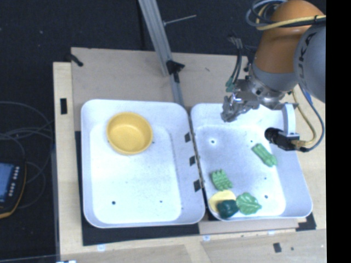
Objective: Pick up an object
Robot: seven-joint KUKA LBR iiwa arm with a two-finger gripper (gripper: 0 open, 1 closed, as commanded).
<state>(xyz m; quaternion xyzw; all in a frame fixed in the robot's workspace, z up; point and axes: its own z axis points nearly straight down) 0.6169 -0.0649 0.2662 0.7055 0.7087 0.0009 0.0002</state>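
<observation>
bench (126, 64) – two white bins (137, 201) | metal pole (156, 32) | pendant (8, 185) – left edge

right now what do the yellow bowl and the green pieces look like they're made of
Round yellow bowl in the left white bin: probably matte plastic, with even colour and soft shading. Small green pieces in the right white bin: likely moulded plastic or rubber, ridged; too small to tell which.

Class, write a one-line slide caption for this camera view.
Gripper hovers over the right bin's far edge; green toys lie below, yellow bowl in the left bin.
</observation>
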